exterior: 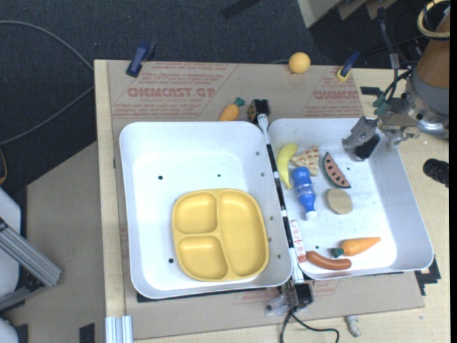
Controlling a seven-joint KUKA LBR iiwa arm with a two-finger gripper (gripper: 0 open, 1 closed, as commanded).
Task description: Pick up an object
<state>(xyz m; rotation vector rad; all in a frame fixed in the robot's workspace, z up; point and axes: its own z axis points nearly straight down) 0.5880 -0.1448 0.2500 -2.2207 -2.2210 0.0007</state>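
The right bin holds a yellow banana, a tan wedge like a slice of bread, a blue bottle, a watermelon slice, a round beige piece, a carrot and a red sausage. My gripper hangs over the bin's upper right part, just right of the watermelon slice. Nothing shows between its fingers.
The left bin carries a yellow divided plate. On the cardboard behind the bins lie a small orange toy and an orange ball. Blue clamps hold the board's far edge.
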